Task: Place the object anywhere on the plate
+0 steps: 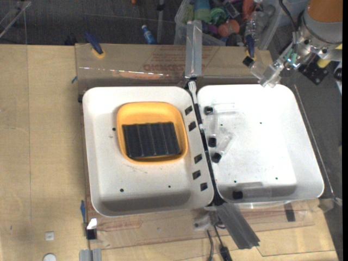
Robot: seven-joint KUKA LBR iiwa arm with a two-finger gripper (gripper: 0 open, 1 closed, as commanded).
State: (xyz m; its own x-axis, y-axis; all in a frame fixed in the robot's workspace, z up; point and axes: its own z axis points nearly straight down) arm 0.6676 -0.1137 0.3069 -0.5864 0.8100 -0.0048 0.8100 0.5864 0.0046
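A dark ridged rectangular object [151,140] lies flat on the orange-yellow plate [149,109] in the left bin [100,162]. It covers most of the plate's middle. My gripper [268,78] hangs at the far right, above the back edge of the right bin [272,145], well away from the plate. Nothing shows in its grasp.
A divider with black clips [194,140] runs between the two bins. A few small dark bits [212,142] lie near the right bin's left side. A clear tub of colourful toys [228,7] stands behind the bench. The arm's orange band [326,1] is at the top right.
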